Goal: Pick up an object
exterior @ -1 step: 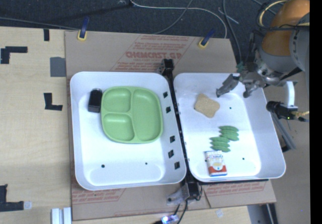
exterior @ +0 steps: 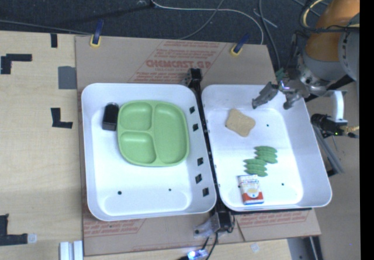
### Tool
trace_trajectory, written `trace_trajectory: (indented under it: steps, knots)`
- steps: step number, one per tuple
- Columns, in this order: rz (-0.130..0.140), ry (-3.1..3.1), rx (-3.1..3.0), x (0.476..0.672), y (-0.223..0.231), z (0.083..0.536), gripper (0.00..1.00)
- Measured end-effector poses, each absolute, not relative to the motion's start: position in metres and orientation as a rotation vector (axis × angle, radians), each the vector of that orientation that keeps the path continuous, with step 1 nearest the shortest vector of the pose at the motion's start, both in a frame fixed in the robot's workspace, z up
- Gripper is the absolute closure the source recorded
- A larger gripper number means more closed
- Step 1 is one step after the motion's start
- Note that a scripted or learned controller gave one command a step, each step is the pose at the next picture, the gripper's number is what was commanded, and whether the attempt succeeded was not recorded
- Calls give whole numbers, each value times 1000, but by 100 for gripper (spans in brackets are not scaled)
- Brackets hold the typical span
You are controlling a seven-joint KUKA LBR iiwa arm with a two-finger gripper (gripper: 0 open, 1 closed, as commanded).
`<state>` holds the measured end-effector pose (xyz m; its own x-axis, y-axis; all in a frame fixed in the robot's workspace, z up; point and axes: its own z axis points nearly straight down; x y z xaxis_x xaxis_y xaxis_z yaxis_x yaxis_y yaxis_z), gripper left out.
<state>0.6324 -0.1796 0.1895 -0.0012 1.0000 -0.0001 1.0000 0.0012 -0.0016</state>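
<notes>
The gripper (exterior: 274,96) hovers over the right bin's (exterior: 312,153) far edge, jaws spread wide and holding nothing. This looks like the approach step: next it must descend onto the tan sponge (exterior: 240,122) lying nearby.

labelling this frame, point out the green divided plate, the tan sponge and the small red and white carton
green divided plate (exterior: 154,134), camera view, centre ridge
tan sponge (exterior: 240,122), camera view, top face
red and white carton (exterior: 251,189), camera view, front panel
</notes>
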Motion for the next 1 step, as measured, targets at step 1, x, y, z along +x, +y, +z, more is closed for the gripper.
trace_trajectory:
  steps: [1]
  knots:
    - [8, -2221, -2216, 639, -176, 129, 0]
